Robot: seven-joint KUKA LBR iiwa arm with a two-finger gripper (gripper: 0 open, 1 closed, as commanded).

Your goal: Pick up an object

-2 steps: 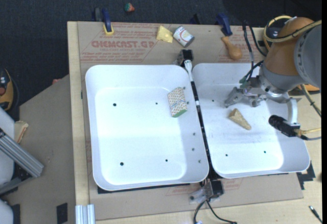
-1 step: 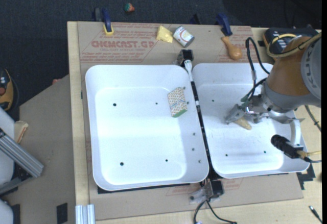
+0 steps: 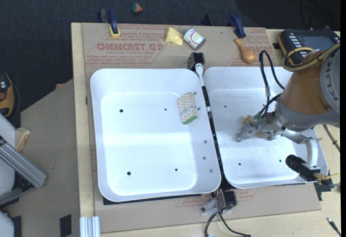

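White plastic, smooth, shallow, round-cornered: left bin (image 3: pixel 146 149) and right bin (image 3: pixel 254 168) side by side on the table (image 3: pixel 81 122). Mid right bin, gripper (image 3: pixel 243 133) low over the bare white floor, arm coming in from the right. Open or closed: cannot tell.

Further back, across the divide, in the far right part of the left bin: small flat packet (image 3: pixel 187 107). Rectangular, pale, with a fine speckled print and a green strip along one short end. Long axis near-to-far, slightly slanted; green end pointing to the near side. Lying flat, just beside the bin's right wall, well apart from the gripper, with the two bin walls between them.

Beyond the bins, on brown printed board (image 3: pixel 140 47): yellow wedge (image 3: pixel 174 36), small white box (image 3: pixel 194 38), tan wooden piece (image 3: pixel 246 51). At the far edge, blue clamp (image 3: pixel 113 22).
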